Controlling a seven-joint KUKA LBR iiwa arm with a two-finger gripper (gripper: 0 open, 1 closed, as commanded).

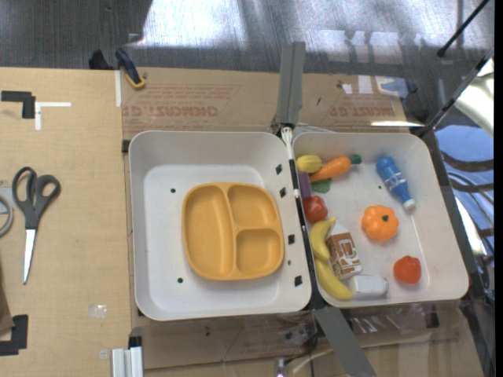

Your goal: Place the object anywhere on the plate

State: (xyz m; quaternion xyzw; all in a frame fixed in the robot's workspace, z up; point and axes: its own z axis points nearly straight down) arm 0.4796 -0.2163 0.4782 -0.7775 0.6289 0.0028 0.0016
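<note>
The plate (pixel 233 231), a yellow-orange tray with 3 compartments (1 long one on the left, 2 smaller ones on the right), lies flat near the middle of the left bin (pixel 149 210). A band of bare white bin floor shows on all 4 of its sides, widest toward the bin's far and left walls. None of the loose objects touches the plate; all of them are in the right bin (pixel 440 234), across the 2 rims where the bins meet. Along that bin's left wall, from far to near, are 1 small yellow fruit (pixel 309 163), 1 purple piece (pixel 303 185) too hidden to identify, 1 red tomato (pixel 315 208) and 1 banana (pixel 321 242) curving toward the near wall. 1 carrot (pixel 334 167) lies just beside the yellow fruit. 1 brown carton (pixel 344 255) leans against the banana, with 1 white object (pixel 369 286) at its near end. Farther right, well apart from each other, are 1 blue bottle (pixel 393 181), 1 orange pumpkin (pixel 380 223) and 1 red-orange round fruit (pixel 407 269), with open floor between them. Both bins sit on cardboard (pixel 204 104). 1 pair of scissors (pixel 31 203) lies on the bench (pixel 71 289) to the left. How far the gripper is open, and whether it has hold of anything, cannot be told.
</note>
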